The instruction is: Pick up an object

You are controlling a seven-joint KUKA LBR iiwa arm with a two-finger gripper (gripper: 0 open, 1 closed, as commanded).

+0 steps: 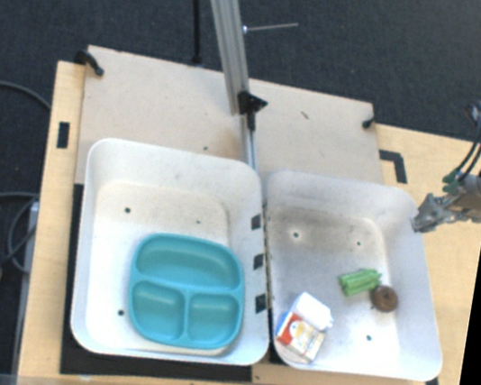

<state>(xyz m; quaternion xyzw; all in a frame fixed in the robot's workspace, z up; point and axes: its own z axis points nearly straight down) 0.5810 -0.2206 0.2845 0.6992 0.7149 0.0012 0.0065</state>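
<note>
Desk (pixel 333 129) bearing two white bins side by side. Left bin (pixel 117 166) holding a teal divided tray (pixel 187 291). Right bin (pixel 407 288) holding a small carton (pixel 303 326) against the near wall, a green block (pixel 360 281) touching a brown disc (pixel 384 299). Claw (pixel 429 214) at the right bin's far right rim, well apart from all three; open or closed, cannot tell. Likely failures: block and disc nudging each other, carton pinned against the wall, disc too flat.
</note>
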